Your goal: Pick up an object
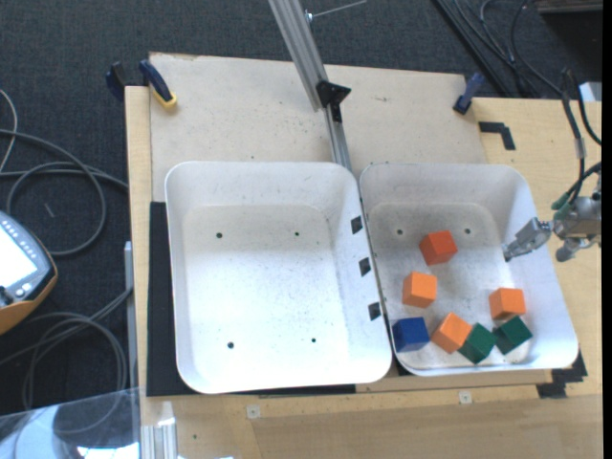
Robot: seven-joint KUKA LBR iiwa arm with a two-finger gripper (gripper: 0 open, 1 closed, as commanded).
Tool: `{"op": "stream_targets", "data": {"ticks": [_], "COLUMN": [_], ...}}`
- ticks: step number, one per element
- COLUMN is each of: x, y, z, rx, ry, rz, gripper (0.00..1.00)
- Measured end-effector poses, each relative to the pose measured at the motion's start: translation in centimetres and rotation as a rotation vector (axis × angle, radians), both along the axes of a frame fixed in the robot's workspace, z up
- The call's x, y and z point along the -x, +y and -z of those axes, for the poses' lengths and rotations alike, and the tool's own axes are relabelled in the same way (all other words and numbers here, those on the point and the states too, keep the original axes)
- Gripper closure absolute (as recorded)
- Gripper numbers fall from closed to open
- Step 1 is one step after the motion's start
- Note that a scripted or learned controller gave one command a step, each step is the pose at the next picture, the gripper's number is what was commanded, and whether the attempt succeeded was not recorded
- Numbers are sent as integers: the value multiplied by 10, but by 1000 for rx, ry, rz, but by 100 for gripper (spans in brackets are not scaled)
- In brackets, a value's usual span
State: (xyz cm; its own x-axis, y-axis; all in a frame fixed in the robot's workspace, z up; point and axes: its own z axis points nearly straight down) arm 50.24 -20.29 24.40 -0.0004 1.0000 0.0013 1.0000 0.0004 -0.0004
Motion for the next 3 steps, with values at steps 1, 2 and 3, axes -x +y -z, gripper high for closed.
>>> {"op": "stream_targets", "data": {"ticks": [1, 2, 3], "x": [0, -10, -55], "y": [0, 39, 103], "z": [0, 130, 144], "rx": [0, 2, 0], "ry": [0, -5, -7], "rz": [0, -1, -8], "gripper": [0, 0, 0]}}
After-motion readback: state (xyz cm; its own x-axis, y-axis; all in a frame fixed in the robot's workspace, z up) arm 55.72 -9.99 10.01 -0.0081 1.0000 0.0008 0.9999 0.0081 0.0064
